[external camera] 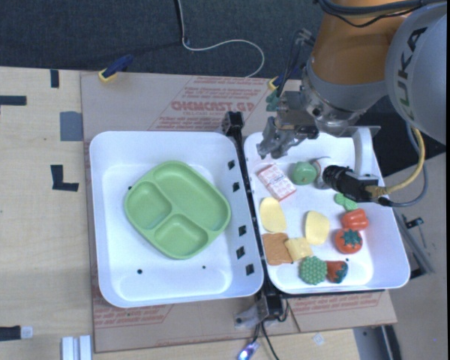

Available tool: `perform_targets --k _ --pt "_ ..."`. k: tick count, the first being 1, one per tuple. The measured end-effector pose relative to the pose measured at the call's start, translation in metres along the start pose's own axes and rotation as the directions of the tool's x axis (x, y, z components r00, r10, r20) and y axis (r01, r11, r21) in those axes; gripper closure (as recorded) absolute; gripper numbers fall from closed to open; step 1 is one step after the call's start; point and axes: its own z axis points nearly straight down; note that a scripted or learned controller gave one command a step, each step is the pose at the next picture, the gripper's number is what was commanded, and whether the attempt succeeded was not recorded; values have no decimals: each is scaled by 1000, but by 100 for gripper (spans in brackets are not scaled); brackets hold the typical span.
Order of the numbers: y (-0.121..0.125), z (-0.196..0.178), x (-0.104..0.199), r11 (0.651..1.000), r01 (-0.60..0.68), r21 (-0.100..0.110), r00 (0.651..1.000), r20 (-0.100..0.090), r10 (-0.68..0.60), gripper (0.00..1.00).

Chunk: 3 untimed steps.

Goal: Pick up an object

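Toy food items filled your right bin [381, 274]: a red-and-white packet [275, 181] at the far left, a green ball [304, 172] beside it, yellow pieces [272, 215], a brown cracker [276, 249], a tomato [355, 218], a strawberry [348, 241] and broccoli [312, 270]. Your gripper [274, 147] hung just beyond the packet, nothing seen between its narrowly parted fingers. A green divided plate [177, 208] sat in your left bin [105, 201].

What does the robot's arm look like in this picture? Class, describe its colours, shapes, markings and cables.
The arm is bulky and rounded, with a grey shell bearing dark KUKA lettering and a broad, glossy orange band above the wrist. Black cables loop around that band. Below it sits a grey metal gripper, angular and mechanical. A yellow cable curves beside the arm.
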Motion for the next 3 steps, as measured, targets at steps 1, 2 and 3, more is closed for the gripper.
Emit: perform_targets --k 1,2,3 --pt "0 -1 -4 1000 -6 13 1000 5 6 100" --pt "-66 13 -5 1000 -11 17 1000 4 11 100" --pt "-70 -44 59 1000 -1 8 1000 1 1 100"
